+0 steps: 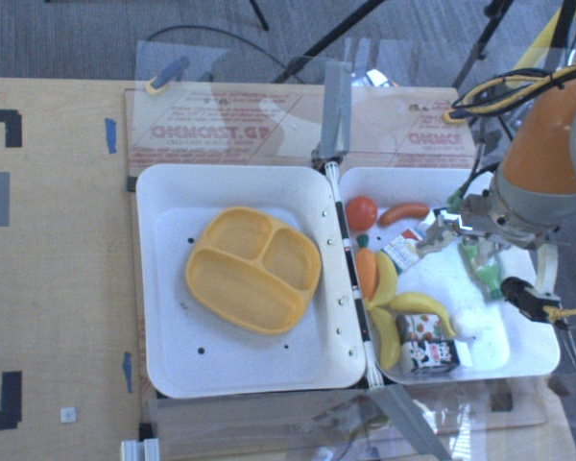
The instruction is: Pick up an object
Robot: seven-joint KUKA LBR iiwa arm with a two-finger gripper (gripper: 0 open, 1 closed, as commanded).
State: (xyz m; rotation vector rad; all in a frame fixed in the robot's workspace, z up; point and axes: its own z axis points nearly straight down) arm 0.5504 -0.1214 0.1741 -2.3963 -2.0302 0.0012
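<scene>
A grey carpeted floor crossed by black tripod legs lies behind a light wooden bench (58,257) marked with dark tape, and on the bench sit two shallow white bins side by side. The left bin (163,286) holds a yellow divided plate (252,269), lying flat near its middle with its three compartments facing up. Just right of the plate, past the hinge-like divider between the bins, the right bin (528,349) is crowded along the wall nearest the plate: a red tomato (361,212) at the top, an orange-red sausage (403,213) beside it, a carrot (366,273) below the tomato, and yellow bananas (403,305) curving down from the carrot. A small printed carton (403,252) lies right of the carrot, and another carton (428,342) with a black-and-white pattern rests against the bananas, farthest down from the plate. Further right a green object (485,269) lies partly under the arm. The gripper (451,230) hangs over the right bin, between the sausage and the green object; whether its claw is released or clenched cannot be told.
</scene>
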